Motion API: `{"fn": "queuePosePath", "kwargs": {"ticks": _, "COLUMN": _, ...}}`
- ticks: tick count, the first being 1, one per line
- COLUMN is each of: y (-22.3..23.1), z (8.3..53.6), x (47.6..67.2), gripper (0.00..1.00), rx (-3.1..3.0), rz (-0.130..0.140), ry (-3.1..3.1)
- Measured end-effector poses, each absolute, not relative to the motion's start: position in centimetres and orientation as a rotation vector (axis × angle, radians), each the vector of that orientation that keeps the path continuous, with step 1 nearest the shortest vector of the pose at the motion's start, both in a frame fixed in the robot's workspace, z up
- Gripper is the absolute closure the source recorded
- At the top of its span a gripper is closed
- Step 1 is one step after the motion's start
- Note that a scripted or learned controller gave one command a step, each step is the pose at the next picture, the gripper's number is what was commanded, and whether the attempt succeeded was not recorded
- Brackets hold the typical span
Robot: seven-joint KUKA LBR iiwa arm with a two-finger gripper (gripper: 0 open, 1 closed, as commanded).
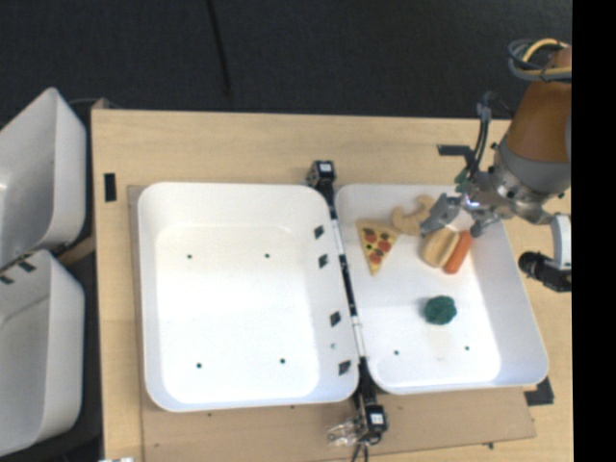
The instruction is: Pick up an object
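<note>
A: How far along is the pick?

B: Not far, by my reading. The two-finger gripper [460,213] on the grey arm with the orange band [535,133] sits low over the right white plastic bin [515,340], at its upper right corner, right beside the toy hot dog in its tan bun [446,248]. Nothing sits between the fingers, so I would say no object is lifted yet.

A: Are the fingers apart or together?

B: They look spread, one toward the hot dog and one off to its right (the view is small, so I hold that loosely). Closing on something and raising it are both left to do.

A: What is there to choose from?

B: Four things, all in the right bin: one hot dog, one yellow toy pizza slice with red dots [376,245], one flat tan curved piece [412,216] just above the slice, and one dark green round lump [440,309] lower down, apart from the rest.

A: And the other bin?

B: One left white plastic bin [159,287], so two bins in all, touching along the middle seam.
</note>
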State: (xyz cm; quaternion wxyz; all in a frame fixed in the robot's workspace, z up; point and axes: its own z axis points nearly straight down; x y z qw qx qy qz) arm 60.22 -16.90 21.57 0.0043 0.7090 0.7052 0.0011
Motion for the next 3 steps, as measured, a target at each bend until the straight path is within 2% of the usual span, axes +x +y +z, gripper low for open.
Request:
{"fn": "queuePosePath", "kwargs": {"ticks": 1, "y": -12.1, "z": 9.5, "x": 54.5, "gripper": 0.00, "rx": 2.227, "rz": -0.007, "ry": 2.226}}
{"fn": "queuePosePath", "kwargs": {"ticks": 2, "y": -10.2, "z": 10.2, "x": 62.6, "gripper": 0.00, "rx": 2.211, "rz": 0.008, "ry": 2.223}}
{"fn": "queuePosePath", "kwargs": {"ticks": 3, "y": -10.5, "z": 11.2, "x": 62.3, "gripper": 1.00, "rx": 2.216, "rz": 0.001, "ry": 2.223}}
